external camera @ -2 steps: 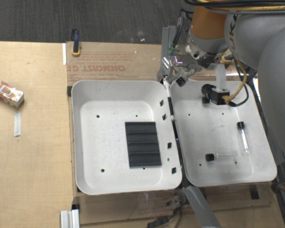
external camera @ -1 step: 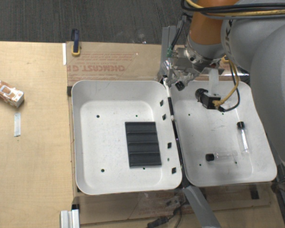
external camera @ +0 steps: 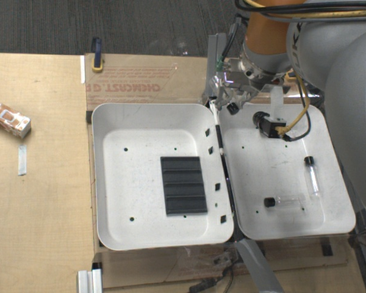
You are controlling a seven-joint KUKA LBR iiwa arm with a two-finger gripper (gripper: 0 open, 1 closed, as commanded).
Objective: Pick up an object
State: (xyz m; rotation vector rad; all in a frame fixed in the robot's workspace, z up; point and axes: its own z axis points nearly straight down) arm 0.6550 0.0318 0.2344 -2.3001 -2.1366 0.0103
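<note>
The arm [external camera: 329, 47], grey with an orange band, occupies the upper right and reaches in over the far edge of the right bin [external camera: 335, 221]. The bench [external camera: 43, 224] is pale wood, with a sheet of printed cardboard [external camera: 134, 81] lying behind the bins and dark carpet beyond it.

The left bin [external camera: 104, 182] holds a black ribbed block [external camera: 184, 185], lying flat near its centre. The right bin holds two clear tubes with black caps: one tube [external camera: 312, 177] near the right wall, the other tube [external camera: 285, 201] lying crosswise just beside it.

The claw [external camera: 227, 93] sits at the far corner where the two bins meet, well apart from all three objects. Cables and wrist hardware crowd it; whether it is open or closed cannot be told, and nothing is seen between its tips.

Risks, as judged: the claw stands over the bin rims, so a descent from here would likely strike the walls and grip nothing. The clear tubes are round and slick and may roll or slip. The block is wide and flat, and may exceed the claw's span.

A small carton [external camera: 11, 119] and a white strip [external camera: 22, 160] lie on the bench at left, and a blue clamp [external camera: 97, 54] holds the cardboard's far edge.
</note>
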